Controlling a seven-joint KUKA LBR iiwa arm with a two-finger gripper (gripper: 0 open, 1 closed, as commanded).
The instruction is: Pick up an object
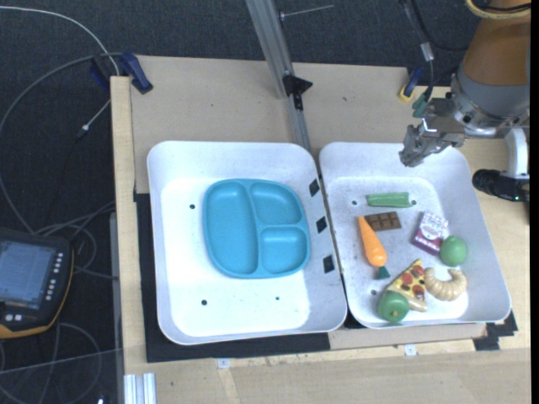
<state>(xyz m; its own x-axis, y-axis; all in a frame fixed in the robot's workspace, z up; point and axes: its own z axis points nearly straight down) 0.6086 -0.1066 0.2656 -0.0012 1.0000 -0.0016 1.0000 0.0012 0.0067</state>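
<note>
Overhead, the gripper [418,147] hovers at the right bin's [484,225] far rim; its state can't be told; no writing is legible.

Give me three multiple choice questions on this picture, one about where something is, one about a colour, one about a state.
1. Where is the divided plate?
A. left bin
B. right bin
C. on the bench

2. What colour is that plate?
A. red
B. blue
C. yellow

3. Where does the end effector stand?
A. gripping the carrot
B. inside the plate
C. over the right bin's far rim, off the food

Answers: 1 A, it lies in the left bin. 2 B, it is light blue. 3 C, it hangs by the far edge, apart from every item.
</note>
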